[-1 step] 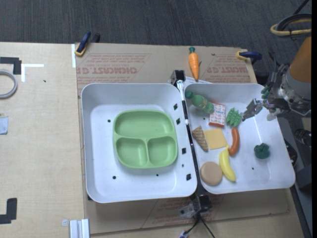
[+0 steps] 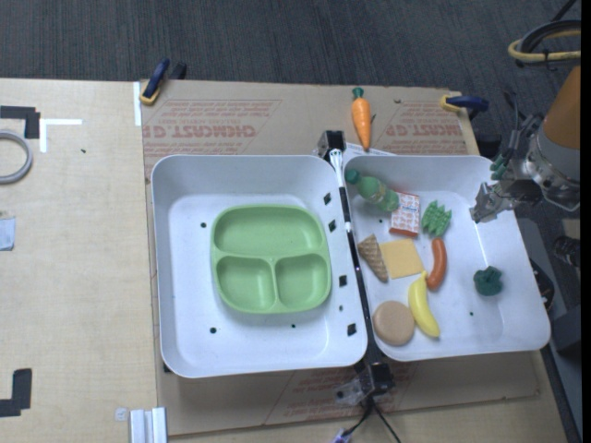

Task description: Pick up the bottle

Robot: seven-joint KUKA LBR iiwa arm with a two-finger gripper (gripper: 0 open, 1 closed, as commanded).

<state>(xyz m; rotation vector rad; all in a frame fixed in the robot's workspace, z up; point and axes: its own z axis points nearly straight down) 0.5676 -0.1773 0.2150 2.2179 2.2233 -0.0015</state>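
Observation:
The bottle (image 2: 374, 190) is small and green and lies on its side at the far left of the right bin (image 2: 503, 335), close to the wall between the bins. My gripper (image 2: 486, 204) hangs over the right bin's far right side, well to the right of the bottle and apart from it. Nothing shows in the gripper.
The right bin also holds a red-and-white box (image 2: 404, 215), a leafy green piece (image 2: 436, 218), a sausage (image 2: 437, 263), a cheese slice (image 2: 403, 258), a banana (image 2: 423, 307), a bun (image 2: 394, 323) and a dark green broccoli (image 2: 488, 281). A green divided plate (image 2: 272, 258) lies in the left bin. A carrot (image 2: 360, 118) rests behind the bins.

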